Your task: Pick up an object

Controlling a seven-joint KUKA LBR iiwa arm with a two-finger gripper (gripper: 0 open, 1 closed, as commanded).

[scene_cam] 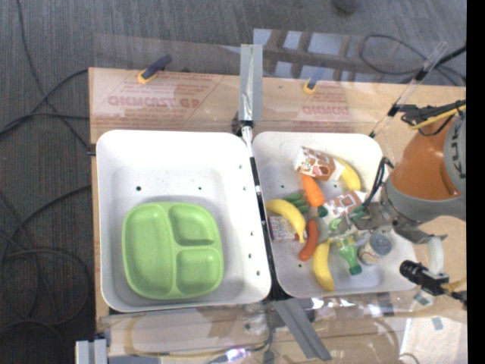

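Gripper (362,220) low in right bin (371,149) amid toy food; grip state can't tell; nothing lifted yet, pick-up still to do.

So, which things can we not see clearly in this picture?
- Gripper, camera view: the wrist covers its fingers, so open or shut is unclear.
- Small green item in the right bin: too small and blurred to name.
- Printed packet: label too small to read.
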